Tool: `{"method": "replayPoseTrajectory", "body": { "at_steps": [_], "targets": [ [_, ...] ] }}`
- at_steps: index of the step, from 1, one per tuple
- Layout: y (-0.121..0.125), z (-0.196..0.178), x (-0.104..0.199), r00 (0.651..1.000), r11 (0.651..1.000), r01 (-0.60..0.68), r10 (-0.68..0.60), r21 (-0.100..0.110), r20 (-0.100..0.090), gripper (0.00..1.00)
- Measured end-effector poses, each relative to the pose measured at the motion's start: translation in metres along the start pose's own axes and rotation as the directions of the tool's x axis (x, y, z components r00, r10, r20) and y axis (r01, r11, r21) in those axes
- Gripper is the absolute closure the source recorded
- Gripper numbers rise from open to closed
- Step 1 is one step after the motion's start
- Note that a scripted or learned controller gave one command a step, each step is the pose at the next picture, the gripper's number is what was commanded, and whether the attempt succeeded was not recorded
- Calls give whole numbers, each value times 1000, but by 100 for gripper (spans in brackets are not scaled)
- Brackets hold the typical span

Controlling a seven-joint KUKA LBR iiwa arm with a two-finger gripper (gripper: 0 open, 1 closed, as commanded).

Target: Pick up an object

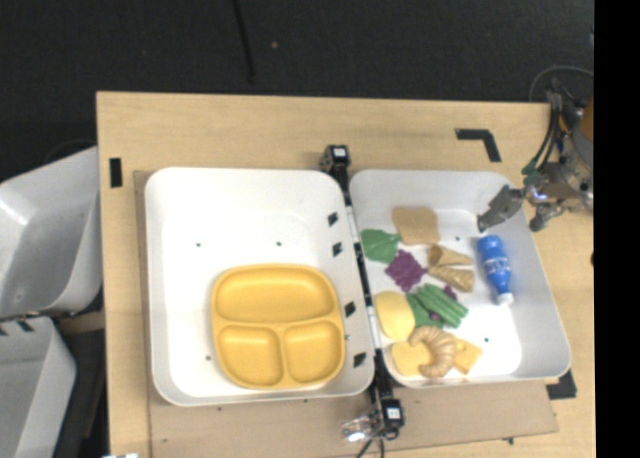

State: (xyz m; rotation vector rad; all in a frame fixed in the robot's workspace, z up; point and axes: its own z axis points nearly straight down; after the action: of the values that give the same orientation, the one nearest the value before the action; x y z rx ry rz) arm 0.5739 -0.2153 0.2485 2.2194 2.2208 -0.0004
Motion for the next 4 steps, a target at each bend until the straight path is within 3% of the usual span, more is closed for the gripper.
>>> {"method": "replayPoseTrajectory", "body": {
  "at_steps": [1,2,3,4],
  "targets": [
    [-50,103,-14,1000,1000,-4,4,12,-4,0],
    [-85,148,57,1000,1000,3,-3,2,-4,0],
    [-83,137,53,1000,1000,-3,3,-2,-1,100],
    [-69,-12,133,1000,1000,11,-12,-18,-2,100]
  ]
}}
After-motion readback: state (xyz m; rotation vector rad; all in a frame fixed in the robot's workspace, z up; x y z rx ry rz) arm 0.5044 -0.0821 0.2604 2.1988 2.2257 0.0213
